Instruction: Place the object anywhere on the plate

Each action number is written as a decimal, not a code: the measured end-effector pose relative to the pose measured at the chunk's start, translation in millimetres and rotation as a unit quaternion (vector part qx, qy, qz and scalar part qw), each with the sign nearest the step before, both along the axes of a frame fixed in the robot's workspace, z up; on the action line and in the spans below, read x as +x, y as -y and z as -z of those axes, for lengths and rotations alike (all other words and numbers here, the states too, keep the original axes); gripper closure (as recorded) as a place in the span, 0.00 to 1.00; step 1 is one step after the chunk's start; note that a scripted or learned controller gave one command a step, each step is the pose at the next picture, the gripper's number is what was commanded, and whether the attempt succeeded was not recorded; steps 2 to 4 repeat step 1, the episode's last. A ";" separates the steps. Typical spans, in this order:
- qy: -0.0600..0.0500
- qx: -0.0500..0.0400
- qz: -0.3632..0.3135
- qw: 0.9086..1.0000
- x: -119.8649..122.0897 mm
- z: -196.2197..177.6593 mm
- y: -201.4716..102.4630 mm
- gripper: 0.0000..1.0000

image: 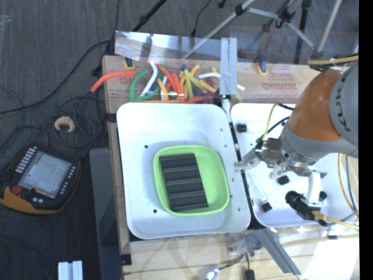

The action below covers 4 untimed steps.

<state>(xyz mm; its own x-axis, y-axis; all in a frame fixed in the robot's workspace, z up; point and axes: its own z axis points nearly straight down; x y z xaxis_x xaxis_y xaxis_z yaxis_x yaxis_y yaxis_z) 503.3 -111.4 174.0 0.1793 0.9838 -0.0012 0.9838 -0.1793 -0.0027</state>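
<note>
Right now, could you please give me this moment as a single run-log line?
object: dark ridged block on green plate | plate: in left bin | arm: over right bin

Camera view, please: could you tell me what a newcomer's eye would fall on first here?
Probably the green plate in the left white bin, with a dark ridged block lying on it. Next, the grey arm's orange band above the right bin, then the tangle of coloured tubes along the bench's far edge.
</note>
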 end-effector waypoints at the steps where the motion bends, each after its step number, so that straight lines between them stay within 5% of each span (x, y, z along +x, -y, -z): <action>1: 0.002 0.000 -0.021 1.000 35.5 -105.4 -53.1 0.00; 4: 0.002 0.000 -0.021 1.000 35.5 -105.4 -53.1 0.00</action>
